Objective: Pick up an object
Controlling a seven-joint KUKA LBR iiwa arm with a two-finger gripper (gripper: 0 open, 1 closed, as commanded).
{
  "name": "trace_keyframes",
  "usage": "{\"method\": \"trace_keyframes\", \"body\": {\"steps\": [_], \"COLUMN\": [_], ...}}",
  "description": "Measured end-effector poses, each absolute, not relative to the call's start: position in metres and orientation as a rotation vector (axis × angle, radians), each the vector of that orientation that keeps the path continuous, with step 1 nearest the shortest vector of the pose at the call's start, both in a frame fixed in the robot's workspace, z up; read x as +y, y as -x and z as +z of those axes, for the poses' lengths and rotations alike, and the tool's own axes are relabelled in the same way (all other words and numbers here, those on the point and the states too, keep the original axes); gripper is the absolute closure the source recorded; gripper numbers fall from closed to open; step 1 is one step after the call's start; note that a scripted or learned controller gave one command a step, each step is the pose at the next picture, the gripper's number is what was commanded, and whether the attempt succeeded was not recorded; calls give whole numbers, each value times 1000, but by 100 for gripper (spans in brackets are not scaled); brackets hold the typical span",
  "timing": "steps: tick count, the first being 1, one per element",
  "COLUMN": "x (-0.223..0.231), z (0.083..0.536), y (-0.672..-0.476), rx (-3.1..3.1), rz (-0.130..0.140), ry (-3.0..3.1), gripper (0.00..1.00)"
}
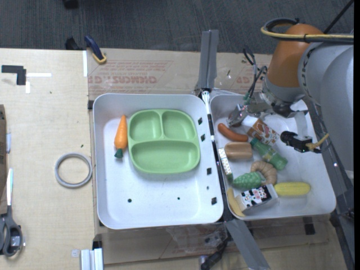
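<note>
Jaws sit low over the back-left corner of the right bin (pixel 323 207), metal tip just above the red sausage (pixel 232 132); can't tell how far they are open, or whether they have hold of anything.

Left to right:
- Far left on the table (pixel 45 122): scissors (pixel 8 229) at the front edge, and a grey tape ring (pixel 73 169) lying flat just beside the left bin (pixel 104 201).
- Blue clamp (pixel 95 49) at the back, behind the left bin.
- Left bin: orange carrot (pixel 120 133) lying lengthwise, touching the left side of a green divided plate (pixel 164 140). Plate sits flat in the back half of the bin.
- Right bin, left side: red sausage near the back, brown bun (pixel 239 151) just in front of it, and a green bumpy vegetable (pixel 247 180) further front.
- A patterned black-and-white box (pixel 256 197) sits at the front edge.
- Right bin, middle: orange packet (pixel 262 131) tilted, green bottle (pixel 271 155) touching its lower end, and a tan pretzel-like piece (pixel 265 170) between the bottle and the vegetable.
- Yellow banana (pixel 291 189) lies flat toward the front right, just beside the box.
- Grey arm (pixel 332 72) with the orange band comes in from the right over the bin's back-right corner.

Pickable objects all lie loose on the bin floor, most crowded in the right bin.
</note>
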State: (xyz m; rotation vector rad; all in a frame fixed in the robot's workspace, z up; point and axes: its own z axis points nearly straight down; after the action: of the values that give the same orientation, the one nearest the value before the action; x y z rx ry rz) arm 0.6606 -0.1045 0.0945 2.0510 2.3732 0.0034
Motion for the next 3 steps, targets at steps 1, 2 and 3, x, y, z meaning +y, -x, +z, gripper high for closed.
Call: {"method": "trace_keyframes", "body": {"steps": [1, 2, 3], "x": [-122, -146, -146], "z": [92, 92, 100], "y": [-659, -631, -632], "rx": [2605, 2400, 2397], "rz": [0, -2, -1], "ry": [-1753, -2029, -2031], "gripper": [0, 0, 100]}}
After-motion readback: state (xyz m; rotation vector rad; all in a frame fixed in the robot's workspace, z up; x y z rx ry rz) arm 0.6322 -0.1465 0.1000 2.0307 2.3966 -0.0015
